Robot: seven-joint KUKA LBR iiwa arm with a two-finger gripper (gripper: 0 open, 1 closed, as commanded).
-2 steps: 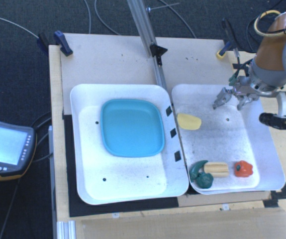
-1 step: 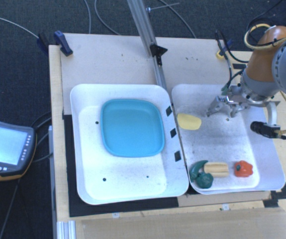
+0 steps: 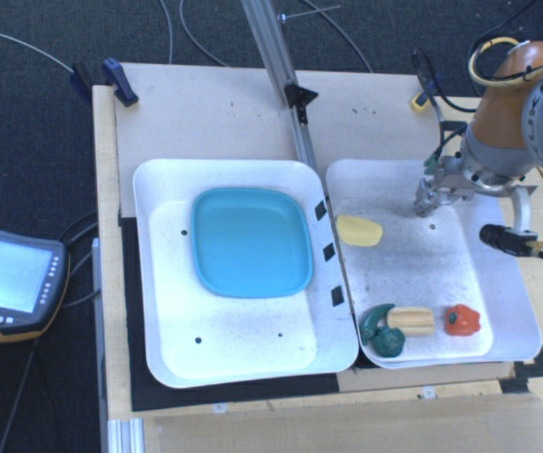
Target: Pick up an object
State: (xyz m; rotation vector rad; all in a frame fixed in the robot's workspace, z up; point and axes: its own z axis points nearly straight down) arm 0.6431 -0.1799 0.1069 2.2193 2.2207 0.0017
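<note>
In the right bin lie a pale yellow piece near its left wall, and along its front edge a dark green piece, a tan block and a red pepper-like piece. My gripper hangs over the bin's far right part, well behind those objects and right of the yellow piece. Nothing shows between its fingers.
The left bin holds a blue square plate. A metal pole slants up from between the bins. A teach pendant and cables lie on the floor to the left. A black clip hangs beside the wrist.
</note>
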